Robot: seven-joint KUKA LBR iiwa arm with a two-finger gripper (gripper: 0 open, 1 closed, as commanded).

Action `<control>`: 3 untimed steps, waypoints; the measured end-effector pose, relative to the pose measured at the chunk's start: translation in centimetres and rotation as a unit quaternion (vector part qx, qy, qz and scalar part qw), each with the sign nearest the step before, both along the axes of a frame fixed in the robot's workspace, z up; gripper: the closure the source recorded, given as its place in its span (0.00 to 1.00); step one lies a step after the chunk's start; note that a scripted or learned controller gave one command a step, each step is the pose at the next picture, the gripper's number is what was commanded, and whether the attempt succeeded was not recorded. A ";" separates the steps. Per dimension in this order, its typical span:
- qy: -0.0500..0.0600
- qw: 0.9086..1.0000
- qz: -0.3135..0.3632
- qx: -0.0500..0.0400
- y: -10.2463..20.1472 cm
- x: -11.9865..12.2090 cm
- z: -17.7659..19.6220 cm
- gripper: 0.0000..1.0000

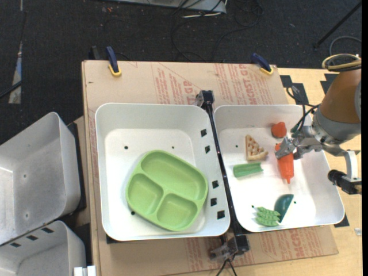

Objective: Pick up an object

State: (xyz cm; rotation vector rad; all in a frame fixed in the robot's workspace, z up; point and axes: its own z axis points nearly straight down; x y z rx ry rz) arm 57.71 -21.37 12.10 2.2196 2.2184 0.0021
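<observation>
The gripper (286, 148) sits over the right bin (322, 211), right at the top of the carrot (286, 168); whether it grips the carrot I cannot tell. Nearby lie a tomato (279, 129), waffle (253, 147), green stick (248, 170) and a teal piece (283, 203). A green tray (167, 190) fills the left bin (115, 125).

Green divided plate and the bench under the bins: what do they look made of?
The green plate looks like moulded plastic: uniform colour, soft sheen, rounded compartment walls. The bench top looks like cardboard or fibreboard: matte tan, with printed red lettering, held by clamps at its far edge.
</observation>
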 end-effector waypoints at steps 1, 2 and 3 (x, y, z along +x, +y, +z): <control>-0.002 1.000 0.002 -0.001 0.0 1.0 4.6 1.00; -0.002 1.000 0.002 -0.001 -0.3 0.6 10.9 1.00; -0.001 1.000 0.002 -0.001 -0.3 0.7 14.5 1.00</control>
